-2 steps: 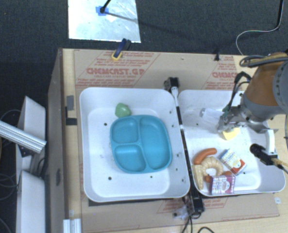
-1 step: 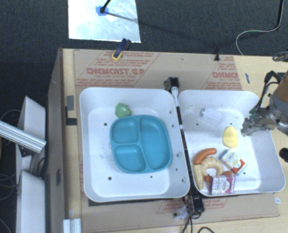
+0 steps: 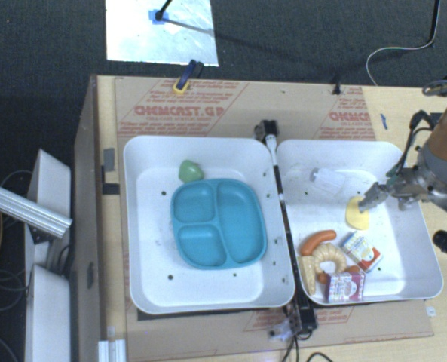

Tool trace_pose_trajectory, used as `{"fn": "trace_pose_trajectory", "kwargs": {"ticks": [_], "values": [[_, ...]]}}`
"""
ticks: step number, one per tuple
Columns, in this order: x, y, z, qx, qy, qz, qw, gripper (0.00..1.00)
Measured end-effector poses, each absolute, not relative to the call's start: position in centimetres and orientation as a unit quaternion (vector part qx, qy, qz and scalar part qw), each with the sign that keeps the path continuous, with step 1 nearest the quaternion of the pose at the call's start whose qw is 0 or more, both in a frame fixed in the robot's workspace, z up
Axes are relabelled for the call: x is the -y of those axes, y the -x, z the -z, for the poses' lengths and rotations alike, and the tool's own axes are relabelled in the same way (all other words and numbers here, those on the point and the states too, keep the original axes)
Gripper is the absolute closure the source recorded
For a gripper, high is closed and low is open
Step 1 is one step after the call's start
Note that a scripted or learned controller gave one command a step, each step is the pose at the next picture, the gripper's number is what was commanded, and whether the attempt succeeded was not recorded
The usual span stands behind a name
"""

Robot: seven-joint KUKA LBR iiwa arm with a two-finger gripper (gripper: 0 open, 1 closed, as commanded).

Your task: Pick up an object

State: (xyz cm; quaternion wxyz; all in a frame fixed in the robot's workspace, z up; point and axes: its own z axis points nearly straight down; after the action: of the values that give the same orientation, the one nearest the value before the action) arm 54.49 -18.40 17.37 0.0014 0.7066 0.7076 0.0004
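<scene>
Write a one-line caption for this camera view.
Gripper hovers by a yellow piece in the right bin; a blue divided tray fills the left bin.

The bench (image 3: 208,100) bears a left bin (image 3: 151,202) and a right bin (image 3: 404,266).

Landmark = center divider (image 3: 280,202) btwn the two bins. Left of it: blue tray (image 3: 217,223) fills mid of left bin (image 3: 144,277); green obj (image 3: 191,171) touches tray's far-left corner. Bare floor runs along that bin's left wall and near edge, w/ a narrower strip just beside the divider. Right of divider: toys cluster near front — sausage (image 3: 317,239), pastry (image 3: 325,261), red/white packet (image 3: 344,286), small carton (image 3: 359,246), all packed close. Yellow piece (image 3: 356,214) sits mid-bin w/ gripper (image 3: 375,196) at it, arm blocking right side. Clear wrapper (image 3: 330,179) toward back; rest of back strip bare.
</scene>
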Motion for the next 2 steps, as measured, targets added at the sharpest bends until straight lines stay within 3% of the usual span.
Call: {"fn": "trace_pose_trajectory", "kwargs": {"ticks": [1, 2], "values": [[17.46, -57.63, -11.5, -0.708, -0.706, -0.0002, 0.0, 0.0], [17.13, -56.71, -11.4, -0.708, -0.706, -0.0001, 0.001, 0.0]]}}
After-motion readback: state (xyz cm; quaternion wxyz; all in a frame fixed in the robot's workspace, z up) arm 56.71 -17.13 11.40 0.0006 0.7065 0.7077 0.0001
